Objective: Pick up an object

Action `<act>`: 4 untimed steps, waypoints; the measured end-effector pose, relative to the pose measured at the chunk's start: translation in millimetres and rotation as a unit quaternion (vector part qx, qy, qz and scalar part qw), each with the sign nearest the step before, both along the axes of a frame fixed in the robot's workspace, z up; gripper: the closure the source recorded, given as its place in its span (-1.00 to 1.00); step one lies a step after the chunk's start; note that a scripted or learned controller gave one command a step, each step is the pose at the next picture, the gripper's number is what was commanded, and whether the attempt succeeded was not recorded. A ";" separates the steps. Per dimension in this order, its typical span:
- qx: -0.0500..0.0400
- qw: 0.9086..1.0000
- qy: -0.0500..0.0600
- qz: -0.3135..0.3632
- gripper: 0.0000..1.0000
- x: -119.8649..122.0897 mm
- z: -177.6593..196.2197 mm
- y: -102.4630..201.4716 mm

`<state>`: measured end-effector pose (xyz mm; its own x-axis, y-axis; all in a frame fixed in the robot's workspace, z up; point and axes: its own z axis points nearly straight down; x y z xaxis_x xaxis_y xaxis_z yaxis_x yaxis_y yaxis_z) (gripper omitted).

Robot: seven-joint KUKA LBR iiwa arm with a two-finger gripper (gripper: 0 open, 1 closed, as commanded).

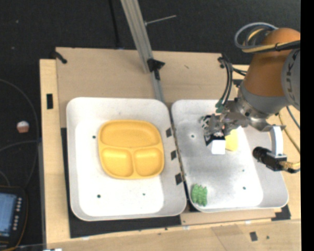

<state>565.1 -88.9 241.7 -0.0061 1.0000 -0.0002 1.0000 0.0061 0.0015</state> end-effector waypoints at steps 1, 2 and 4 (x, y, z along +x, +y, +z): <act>0.001 1.000 0.000 0.001 1.00 29.3 0.6 53.7; 0.000 1.000 0.000 0.000 1.00 46.3 -10.2 103.1; -0.001 1.000 0.001 -0.001 -1.00 58.7 -8.7 157.8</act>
